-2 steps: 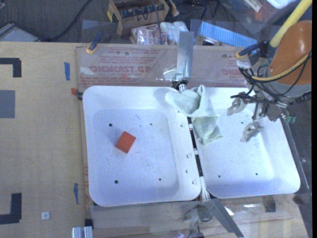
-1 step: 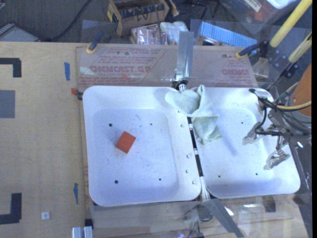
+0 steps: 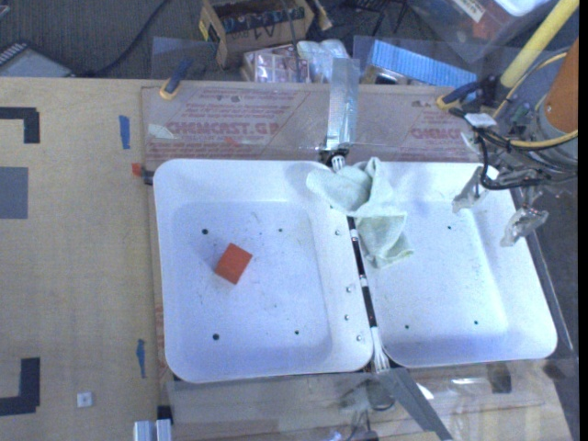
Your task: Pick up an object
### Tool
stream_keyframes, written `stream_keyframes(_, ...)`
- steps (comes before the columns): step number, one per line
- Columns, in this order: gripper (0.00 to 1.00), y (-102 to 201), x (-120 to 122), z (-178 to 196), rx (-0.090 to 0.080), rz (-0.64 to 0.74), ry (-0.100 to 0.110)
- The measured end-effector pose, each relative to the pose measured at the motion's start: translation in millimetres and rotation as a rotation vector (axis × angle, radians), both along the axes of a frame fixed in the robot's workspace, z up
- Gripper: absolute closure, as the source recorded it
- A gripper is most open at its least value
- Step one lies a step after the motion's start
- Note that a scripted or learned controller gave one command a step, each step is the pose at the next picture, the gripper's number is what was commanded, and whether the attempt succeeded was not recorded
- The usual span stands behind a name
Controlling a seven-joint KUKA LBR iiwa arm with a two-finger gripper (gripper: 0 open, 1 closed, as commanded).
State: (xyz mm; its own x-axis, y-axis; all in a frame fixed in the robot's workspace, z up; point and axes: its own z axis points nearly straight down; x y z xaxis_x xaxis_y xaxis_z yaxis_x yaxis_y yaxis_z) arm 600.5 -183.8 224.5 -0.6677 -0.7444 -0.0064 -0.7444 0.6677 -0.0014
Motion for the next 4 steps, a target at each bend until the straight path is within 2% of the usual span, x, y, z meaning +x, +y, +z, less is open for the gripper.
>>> stream_keyframes(1, 0.00, -12.9, -115.8, -18.4, 0.001, 0.483, 0.006)
stream_keyframes(2, 0.00, 0.1, -120.2, -31.5, 0.002, 1.034, 0.004)
stream_keyframes(3, 0.00, -16.8, -121.2, -110.3, 0.003, 1.246, 0.004)
stream_keyframes(4, 0.00, 31.9, -119.8, 72.2, 0.002, 1.582, -0.002)
